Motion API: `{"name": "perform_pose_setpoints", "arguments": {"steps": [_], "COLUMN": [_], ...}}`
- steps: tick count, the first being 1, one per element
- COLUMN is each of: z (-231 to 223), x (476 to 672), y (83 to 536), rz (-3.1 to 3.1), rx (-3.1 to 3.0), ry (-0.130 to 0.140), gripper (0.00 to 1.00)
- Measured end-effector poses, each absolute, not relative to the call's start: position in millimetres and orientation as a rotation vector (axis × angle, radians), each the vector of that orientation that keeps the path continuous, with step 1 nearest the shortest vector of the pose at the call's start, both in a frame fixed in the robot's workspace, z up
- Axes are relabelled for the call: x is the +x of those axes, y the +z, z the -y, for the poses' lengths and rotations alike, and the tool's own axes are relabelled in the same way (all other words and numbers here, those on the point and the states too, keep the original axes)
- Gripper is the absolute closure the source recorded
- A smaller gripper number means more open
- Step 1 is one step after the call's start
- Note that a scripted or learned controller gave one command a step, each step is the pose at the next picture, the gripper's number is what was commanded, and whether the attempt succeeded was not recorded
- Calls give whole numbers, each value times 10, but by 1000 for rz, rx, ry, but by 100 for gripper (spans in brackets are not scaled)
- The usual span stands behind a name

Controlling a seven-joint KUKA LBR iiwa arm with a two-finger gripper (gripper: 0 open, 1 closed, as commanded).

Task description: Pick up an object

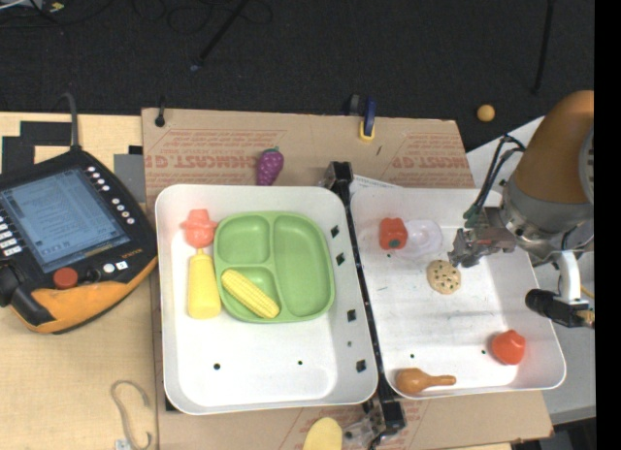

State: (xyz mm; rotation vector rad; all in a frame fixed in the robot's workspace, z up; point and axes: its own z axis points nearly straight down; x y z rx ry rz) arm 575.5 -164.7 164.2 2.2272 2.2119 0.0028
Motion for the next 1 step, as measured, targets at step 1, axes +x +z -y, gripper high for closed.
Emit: {"name": "perform_pose_setpoints", "arguments": {"steps": [1], "z": [1660], "x": [5863], "y": [2182], "rz": [-2219], "rx": [2220], "ry": [3], "gripper": [100]}}
